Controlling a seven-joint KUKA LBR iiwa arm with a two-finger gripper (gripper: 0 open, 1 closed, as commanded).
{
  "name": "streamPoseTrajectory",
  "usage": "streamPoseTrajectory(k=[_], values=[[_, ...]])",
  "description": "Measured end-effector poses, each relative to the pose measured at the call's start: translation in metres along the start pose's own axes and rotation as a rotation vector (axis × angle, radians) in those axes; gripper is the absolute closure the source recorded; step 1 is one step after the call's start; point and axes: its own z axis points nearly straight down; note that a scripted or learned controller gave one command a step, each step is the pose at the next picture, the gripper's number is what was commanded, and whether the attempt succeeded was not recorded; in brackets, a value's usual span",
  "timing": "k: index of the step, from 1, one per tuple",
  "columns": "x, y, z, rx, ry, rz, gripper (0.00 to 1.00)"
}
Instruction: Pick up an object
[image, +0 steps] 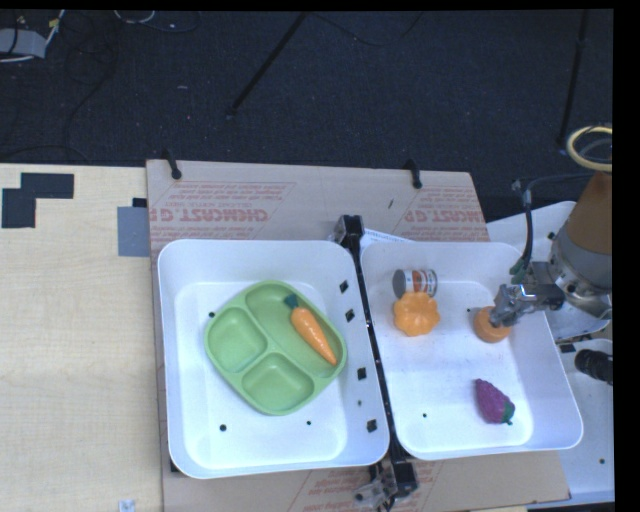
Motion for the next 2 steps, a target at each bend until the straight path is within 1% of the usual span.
streamPoseTrajectory(k=[1, 2], values=[[0.06, 0.002, 0.002, 0.003, 0.003, -0.004, 1.0], [0.117, 0.02, -0.002, 0.001, 0.002, -0.004, 1.0]])
